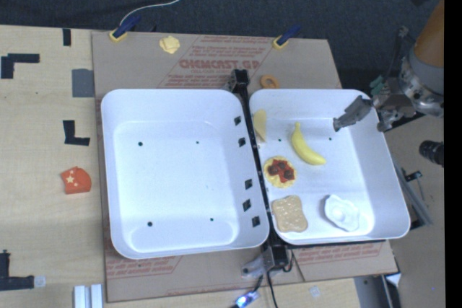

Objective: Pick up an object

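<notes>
While the end effector (pixel 355 114) hovered over the right bin's (pixel 393 184) upper right corner (whether open or shut I cannot tell, and nothing visibly held), the banana (pixel 306 146) lay nearest, down-left, long axis slanting. Five items lay inside: banana, yellow slice (pixel 259 125), pizza (pixel 280 171), toast (pixel 289 213), white lump (pixel 341 212).

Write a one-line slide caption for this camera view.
End effector above the right bin's far edge; banana, pizza slice, toast and white lump lie inside.
</notes>
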`<state>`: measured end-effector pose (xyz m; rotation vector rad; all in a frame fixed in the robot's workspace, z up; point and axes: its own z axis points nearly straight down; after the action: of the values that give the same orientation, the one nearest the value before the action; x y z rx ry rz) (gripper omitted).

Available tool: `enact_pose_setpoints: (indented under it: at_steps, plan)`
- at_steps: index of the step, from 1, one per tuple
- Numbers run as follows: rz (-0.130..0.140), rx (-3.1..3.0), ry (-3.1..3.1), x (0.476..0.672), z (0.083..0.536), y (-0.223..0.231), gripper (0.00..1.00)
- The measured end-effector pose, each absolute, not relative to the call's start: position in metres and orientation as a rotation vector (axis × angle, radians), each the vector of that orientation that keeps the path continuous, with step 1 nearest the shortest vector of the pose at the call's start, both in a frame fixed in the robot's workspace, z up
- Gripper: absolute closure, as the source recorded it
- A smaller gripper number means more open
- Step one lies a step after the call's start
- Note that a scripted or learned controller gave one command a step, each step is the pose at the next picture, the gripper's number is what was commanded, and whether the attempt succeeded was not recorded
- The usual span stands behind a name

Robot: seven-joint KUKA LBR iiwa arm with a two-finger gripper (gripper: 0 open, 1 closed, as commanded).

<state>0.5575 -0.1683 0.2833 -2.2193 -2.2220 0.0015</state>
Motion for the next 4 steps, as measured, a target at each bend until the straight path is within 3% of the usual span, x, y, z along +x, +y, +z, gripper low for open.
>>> enact_pose_setpoints:
  at_steps: [1, 2, 3, 4]
  plan:
    - [0.009, -2.201, -2.221, 0.538, 0.178, -0.068, 0.0]
    - [0.005, -2.219, -2.224, 0.618, 0.079, -0.095, 0.0]
    - [-0.007, -2.213, -2.222, 0.622, 0.138, -0.039, 0.0]
    - [-0.037, -2.172, -2.223, 0.623, 0.147, -0.017, 1.0]
